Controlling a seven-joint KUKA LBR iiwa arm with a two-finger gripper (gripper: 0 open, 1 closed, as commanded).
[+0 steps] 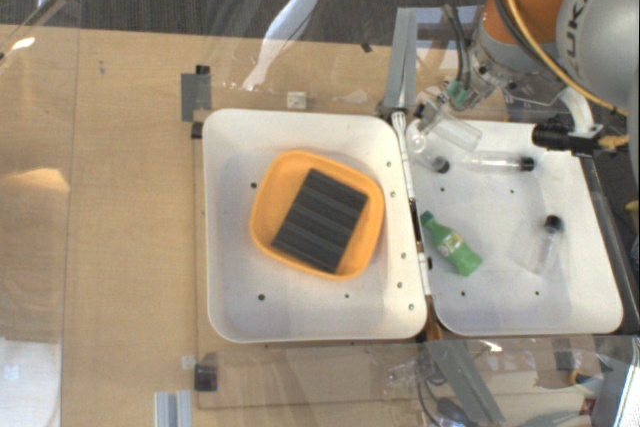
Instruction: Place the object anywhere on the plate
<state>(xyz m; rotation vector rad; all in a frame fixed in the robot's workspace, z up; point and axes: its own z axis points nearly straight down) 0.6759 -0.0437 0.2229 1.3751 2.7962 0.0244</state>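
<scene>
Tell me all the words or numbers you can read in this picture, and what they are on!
"KUKA" in dark letters on the grey robot arm, at the top right; the letters run along the arm's shell at a slant.
The green bottle in the right bin carries no print that I can read at this size.
Nothing readable on the orange plate or the dark ridged block lying on it.

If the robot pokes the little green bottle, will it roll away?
Probably a bit. The green bottle lies on its side on the right bin, and looks rounded, so a sideways nudge may roll it. It looks small, likely light. The bin's raised rim should stop it.
</scene>
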